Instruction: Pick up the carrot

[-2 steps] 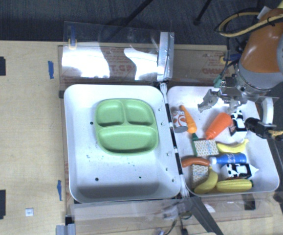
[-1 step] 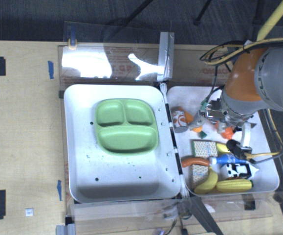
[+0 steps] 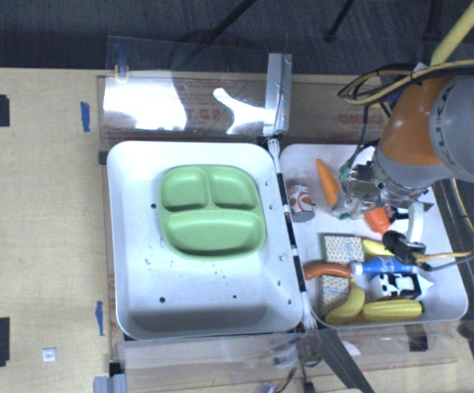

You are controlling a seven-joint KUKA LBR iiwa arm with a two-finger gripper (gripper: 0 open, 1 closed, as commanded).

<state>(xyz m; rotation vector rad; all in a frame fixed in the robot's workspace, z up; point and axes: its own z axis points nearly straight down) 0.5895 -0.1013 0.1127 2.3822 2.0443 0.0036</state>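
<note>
Carrot [image 3: 327, 182] beside end effector [image 3: 353, 205]; no legible writing.

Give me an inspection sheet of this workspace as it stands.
Surface: wooden bench bearing two white bins side by side.
Job's things: carrot lies in the right bin, near its back, not between any fingers.
Clutter: small can, banana, corn cob, blue marker, patterned blocks in the right bin; green divided plate in the left bin.
Grippers: gripper low in the right bin, just right of the carrot; finger state unclear.
Cables: yellow and black cables loop above the arm.
Surroundings: dark carpet, clear panel behind the left bin.
</note>
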